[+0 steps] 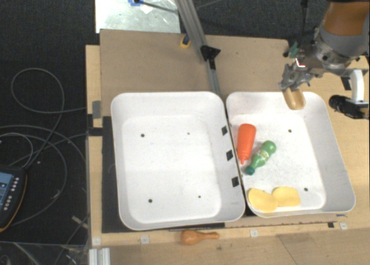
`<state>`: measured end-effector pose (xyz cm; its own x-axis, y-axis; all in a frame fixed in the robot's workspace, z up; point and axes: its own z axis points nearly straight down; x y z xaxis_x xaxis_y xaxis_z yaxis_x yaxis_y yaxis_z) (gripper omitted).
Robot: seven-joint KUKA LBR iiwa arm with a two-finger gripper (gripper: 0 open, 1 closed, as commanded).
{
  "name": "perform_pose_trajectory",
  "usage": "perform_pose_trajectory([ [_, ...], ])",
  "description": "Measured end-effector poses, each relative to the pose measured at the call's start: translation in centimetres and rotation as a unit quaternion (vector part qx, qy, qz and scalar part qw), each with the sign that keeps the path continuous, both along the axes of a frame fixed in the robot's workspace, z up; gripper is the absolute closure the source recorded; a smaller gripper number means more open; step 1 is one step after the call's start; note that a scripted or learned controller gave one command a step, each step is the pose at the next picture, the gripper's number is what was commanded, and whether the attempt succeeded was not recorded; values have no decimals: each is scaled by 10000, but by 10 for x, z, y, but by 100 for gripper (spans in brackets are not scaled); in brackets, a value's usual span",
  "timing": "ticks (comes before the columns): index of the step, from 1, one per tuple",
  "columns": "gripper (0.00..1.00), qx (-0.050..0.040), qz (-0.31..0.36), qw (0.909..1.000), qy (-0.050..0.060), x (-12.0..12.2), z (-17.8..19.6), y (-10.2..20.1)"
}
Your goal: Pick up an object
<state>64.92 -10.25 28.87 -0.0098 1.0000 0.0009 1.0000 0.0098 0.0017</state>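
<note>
The brown cardboard-topped bench carries two shallow white plastic bins side by side. The left white bin sits just beside the right white bin, their inner edges touching. The grey arm with its orange band hangs over the right bin's far corner. Its gripper is closed on a small tan rounded block, which hangs from the fingertips above the right bin's far rim. Inside the right bin, near its left wall, lies an orange plastic carrot; just beside it is a green toy bottle. Two pale yellow lumps rest at its near wall. An orange-brown pear-shaped toy lies on the bench, outside the left bin's near rim.
</note>
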Motion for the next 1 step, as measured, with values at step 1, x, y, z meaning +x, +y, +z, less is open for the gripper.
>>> perform_pose_trajectory([
  [1,100,2,-1,10000,7,10,-23,46],
])
